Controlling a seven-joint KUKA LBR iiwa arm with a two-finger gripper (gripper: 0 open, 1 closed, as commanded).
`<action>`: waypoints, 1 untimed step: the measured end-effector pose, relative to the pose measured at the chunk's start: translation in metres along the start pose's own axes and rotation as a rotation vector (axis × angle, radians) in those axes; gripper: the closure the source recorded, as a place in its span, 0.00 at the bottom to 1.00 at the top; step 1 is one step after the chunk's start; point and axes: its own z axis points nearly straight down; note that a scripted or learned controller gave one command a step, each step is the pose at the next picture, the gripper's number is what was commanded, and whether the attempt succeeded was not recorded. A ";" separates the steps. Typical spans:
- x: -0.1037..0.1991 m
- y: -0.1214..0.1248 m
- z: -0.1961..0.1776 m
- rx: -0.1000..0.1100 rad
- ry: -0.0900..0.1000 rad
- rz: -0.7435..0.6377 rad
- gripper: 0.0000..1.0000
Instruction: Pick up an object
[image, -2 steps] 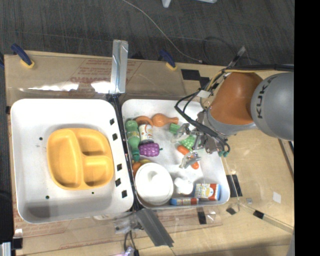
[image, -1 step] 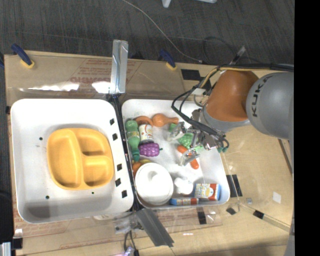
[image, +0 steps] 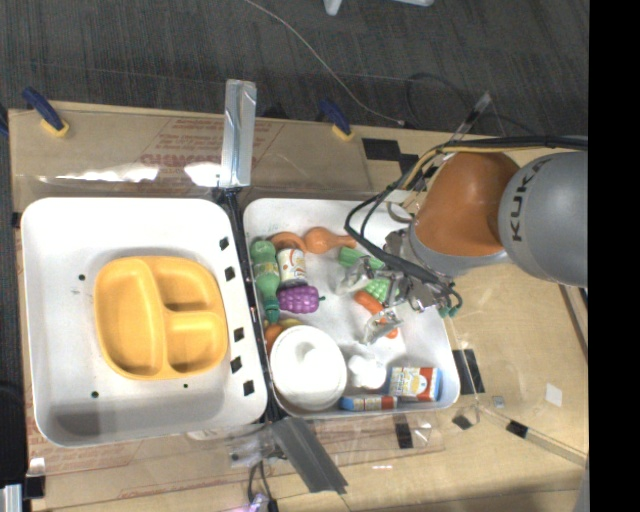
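My gripper is down in the right bin, at its middle right, under the orange-banded wrist. It hangs over a small orange and green toy. Purple grapes lie to its left. Further left lie a green bottle and a small can. An orange toy and a green piece lie at the back. A white bowl, a small carton and a marker are at the front.
The left bin holds a yellow divided tray. A metal divider stands between the bins at the back. Cables loop off the wrist over the right bin's back edge. Blue clamps hold the cardboard base.
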 end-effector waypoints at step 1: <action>-0.003 0.001 -0.011 0.001 -0.003 -0.005 1.00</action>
